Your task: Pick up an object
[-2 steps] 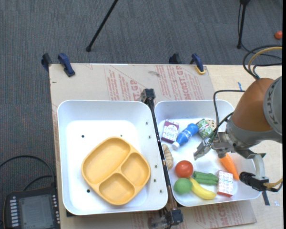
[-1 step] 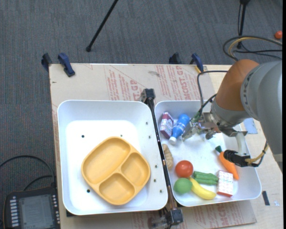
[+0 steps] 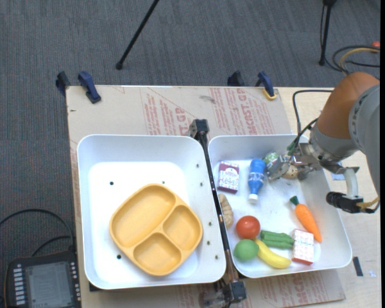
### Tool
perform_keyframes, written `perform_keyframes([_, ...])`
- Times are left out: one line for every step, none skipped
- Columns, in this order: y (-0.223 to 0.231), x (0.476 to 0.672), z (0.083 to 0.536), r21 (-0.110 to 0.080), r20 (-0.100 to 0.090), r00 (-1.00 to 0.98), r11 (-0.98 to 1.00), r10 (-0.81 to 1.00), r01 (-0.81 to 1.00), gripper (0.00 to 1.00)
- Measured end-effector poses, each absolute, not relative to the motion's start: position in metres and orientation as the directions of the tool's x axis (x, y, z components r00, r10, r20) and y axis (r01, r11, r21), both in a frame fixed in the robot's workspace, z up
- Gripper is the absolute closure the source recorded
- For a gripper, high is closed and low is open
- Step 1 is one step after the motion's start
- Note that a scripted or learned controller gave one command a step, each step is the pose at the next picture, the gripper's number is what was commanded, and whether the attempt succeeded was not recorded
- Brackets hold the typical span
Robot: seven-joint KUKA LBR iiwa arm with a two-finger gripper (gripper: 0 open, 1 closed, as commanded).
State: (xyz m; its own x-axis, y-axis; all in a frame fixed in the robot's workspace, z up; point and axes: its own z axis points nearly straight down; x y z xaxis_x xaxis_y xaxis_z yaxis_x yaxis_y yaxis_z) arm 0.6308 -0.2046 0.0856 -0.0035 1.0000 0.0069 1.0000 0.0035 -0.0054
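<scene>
Right bin [image 3: 339, 249]: carrot [image 3: 306, 219] lies diagonal

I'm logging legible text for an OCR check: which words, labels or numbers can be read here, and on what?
Wooden board under the bins: large red stencilled letters, seen upside down, too distorted to quote.
Small maroon carton: white label, print too small to read.
Blue bottle: label blurred, unreadable.
Red-and-white box: markings too small to read.
Pendant screen at bottom left: display unreadable.
</scene>
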Motion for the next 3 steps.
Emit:
perform_keyframes([-0.153, 0.639, 0.085, -0.005, 0.002, -0.005, 0.005, 1.0, 1.0, 0.0])
perform_keyframes([-0.111, 0.643, 0.086, -0.004, -0.001, -0.002, 0.002, 1.0, 1.0, 0.0])
perform_keyframes([-0.11, 0.643, 0.093, -0.009, 0.001, -0.007, 0.007, 1.0, 1.0, 1.0])
